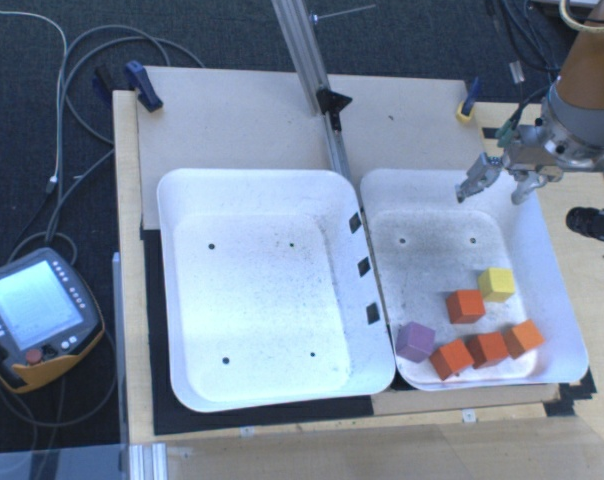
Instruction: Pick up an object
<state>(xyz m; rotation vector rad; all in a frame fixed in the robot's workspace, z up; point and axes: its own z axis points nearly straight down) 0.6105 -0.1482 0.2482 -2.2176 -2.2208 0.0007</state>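
Nearby, blocks [479, 328] cluster below the open hand [499, 186].

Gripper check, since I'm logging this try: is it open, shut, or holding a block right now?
Gripper: open, fingers spread, nothing between them; it hovers over the right bin's far edge.

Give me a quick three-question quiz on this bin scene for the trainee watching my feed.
1. True or false: every block lies in the right bin.
2. How many orange blocks are there? A) two B) four C) six
3. Fill in: the block nearest the left bin is ____ in colour.

Key
1. True; the gripper hangs over that bin's far edge with jaws spread and nothing between them.
2. B: one orange block beside the yellow block, and three more in a row at the near wall.
3. Purple, the purple block.
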